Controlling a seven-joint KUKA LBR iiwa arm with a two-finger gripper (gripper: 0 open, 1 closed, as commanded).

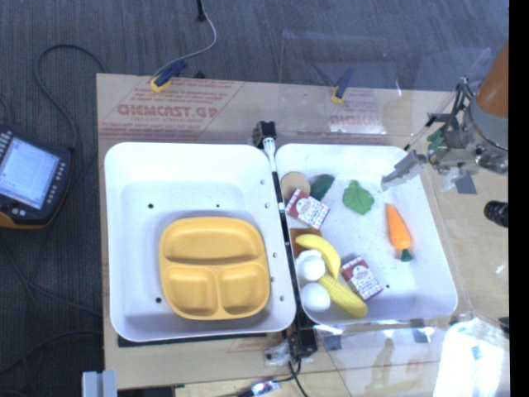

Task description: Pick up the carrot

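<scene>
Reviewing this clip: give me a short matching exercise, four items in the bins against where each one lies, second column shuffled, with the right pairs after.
Things:
1. carrot
2. yellow divided tray
3. green leaf
4. corn cob

Places:
A. left bin, alone in its middle
B. right bin, near its front-left corner, beside a white egg
C. right bin, towards its right wall, below the gripper
D. right bin, upper middle, left of the carrot

Pairs: 1-C, 2-A, 3-D, 4-B
</scene>
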